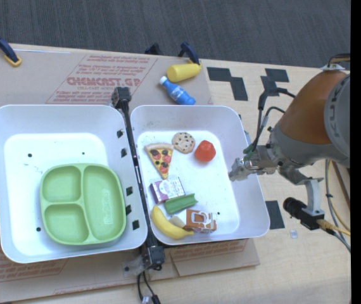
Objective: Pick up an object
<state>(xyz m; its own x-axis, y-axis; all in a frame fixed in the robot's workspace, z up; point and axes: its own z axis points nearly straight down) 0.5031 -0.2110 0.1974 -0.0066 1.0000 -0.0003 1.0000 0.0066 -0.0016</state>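
Bench (307, 258) with two white bins.
Left bin (16, 132) at nine o'clock; right bin (231, 122) central; cardboard sheet (73, 75) underneath.

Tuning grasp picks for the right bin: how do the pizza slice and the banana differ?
Shape: the pizza slice is a flat wedge, the banana a curved, rounded body.
Colour: the slice is orange-yellow with red spots; the banana is plain yellow.
Place: the slice lies in the upper part of the right bin with bare floor around it; the banana lies at the near edge, packed against other items.
Both are toy food in the same bin.
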